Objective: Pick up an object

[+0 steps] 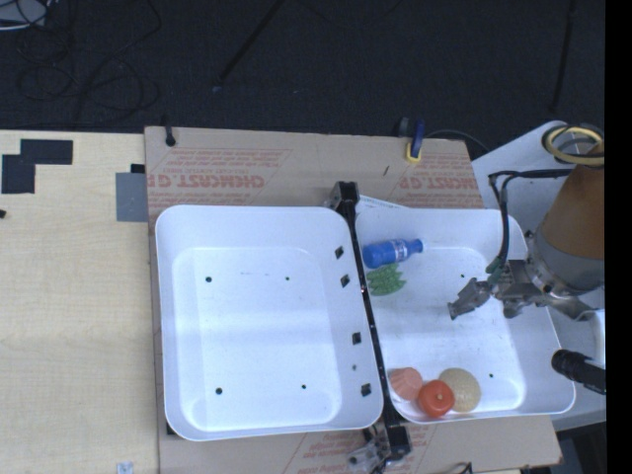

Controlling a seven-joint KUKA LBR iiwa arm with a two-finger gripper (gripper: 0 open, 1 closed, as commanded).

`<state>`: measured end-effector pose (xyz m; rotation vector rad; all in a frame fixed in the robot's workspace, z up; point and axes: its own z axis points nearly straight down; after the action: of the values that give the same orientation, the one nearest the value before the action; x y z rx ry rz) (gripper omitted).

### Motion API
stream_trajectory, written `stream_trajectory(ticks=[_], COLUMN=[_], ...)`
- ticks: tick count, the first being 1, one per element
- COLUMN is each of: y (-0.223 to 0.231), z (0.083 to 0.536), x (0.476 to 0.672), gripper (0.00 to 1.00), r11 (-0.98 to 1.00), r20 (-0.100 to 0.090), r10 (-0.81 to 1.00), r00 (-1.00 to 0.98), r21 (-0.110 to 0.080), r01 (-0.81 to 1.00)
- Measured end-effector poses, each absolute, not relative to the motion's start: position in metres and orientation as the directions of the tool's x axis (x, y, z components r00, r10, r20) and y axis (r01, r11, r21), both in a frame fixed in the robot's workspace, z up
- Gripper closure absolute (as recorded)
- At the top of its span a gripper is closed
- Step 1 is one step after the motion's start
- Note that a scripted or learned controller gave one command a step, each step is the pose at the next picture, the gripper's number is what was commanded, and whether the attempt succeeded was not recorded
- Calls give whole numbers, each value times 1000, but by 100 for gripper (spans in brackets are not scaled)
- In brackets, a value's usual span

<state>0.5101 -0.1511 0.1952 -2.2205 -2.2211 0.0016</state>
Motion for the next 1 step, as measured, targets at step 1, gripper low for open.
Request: stream_trajectory(ticks=[1], y=[-187], z=[82], x=[573], gripper=[0], r11=[3], r20=[-2], r10=[1000], r00=[-3], r21=[0], r01=[1000])
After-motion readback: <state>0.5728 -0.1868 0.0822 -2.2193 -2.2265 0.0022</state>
